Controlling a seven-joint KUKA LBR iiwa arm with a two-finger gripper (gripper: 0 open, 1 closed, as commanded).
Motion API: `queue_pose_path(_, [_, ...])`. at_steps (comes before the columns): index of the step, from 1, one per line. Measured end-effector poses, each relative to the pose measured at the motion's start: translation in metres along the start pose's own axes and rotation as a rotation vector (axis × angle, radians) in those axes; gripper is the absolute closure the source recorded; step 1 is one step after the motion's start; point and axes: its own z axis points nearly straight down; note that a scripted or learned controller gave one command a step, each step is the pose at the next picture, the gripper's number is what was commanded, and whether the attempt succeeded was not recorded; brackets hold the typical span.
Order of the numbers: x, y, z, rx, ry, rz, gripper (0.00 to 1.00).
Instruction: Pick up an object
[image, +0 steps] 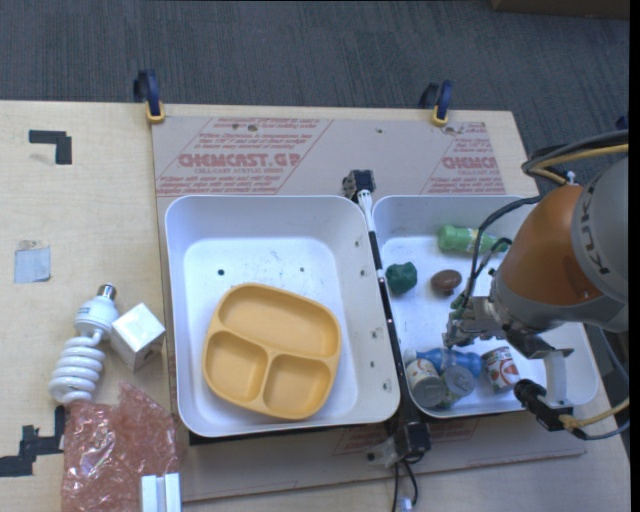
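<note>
The grey arm reaches in low over the right bin (590, 375), its end effector (462, 330) just above a crumpled blue wrapper (450, 358); its grip I cannot tell. Beside it lie dented cans (500, 368); beyond, a smooth brown pebble-like lump (446, 282) and a green rubbery blob (402, 277).

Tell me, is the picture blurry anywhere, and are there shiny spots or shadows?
In the camera view, most things look sharp: the yellow tray and the light bulb have crisp edges. The right bin's small items near the claw look a bit soft. Light is even, with faint shadows inside the left bin and no strong glare.
</note>
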Motion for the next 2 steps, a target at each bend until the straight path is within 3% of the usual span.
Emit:
queue_pose_path(1, [-0.0013,0.0396,-0.0275,0.020,0.012,-0.008,1.00])
queue_pose_path(2, [-0.0013,0.0396,-0.0275,0.020,0.012,-0.008,0.00])
